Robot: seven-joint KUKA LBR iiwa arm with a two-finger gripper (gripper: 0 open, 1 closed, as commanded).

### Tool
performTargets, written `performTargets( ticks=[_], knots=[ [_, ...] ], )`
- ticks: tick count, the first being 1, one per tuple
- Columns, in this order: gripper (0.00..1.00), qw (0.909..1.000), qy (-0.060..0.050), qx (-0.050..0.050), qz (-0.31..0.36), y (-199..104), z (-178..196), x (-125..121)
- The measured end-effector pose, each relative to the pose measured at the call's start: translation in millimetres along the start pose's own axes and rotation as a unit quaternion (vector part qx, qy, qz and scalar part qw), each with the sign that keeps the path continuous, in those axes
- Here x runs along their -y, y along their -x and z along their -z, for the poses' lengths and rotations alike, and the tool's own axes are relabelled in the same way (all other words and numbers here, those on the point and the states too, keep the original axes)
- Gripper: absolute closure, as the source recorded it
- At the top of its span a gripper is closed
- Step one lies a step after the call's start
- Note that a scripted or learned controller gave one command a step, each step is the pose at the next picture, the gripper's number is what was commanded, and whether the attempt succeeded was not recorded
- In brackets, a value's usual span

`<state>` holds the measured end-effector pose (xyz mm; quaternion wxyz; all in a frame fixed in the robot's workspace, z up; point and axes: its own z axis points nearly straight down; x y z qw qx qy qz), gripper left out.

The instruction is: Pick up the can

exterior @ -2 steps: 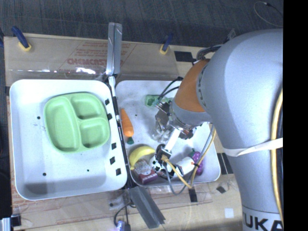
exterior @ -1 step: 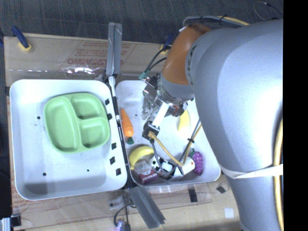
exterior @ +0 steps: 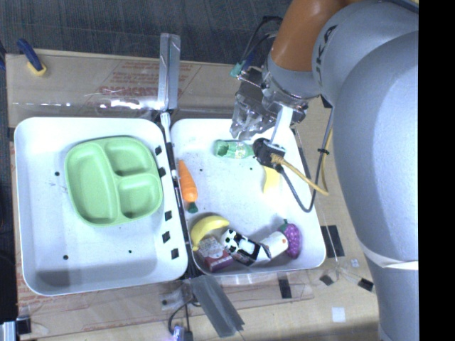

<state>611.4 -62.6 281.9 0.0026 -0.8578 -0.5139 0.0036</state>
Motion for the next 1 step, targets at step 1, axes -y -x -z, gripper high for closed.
performTargets(
  ticks=[1],
  knots=[
    [1.00, 0.9741, -0.002, 0.002, -0.226, -24.5, -8.4, 57.1]
  ],
)
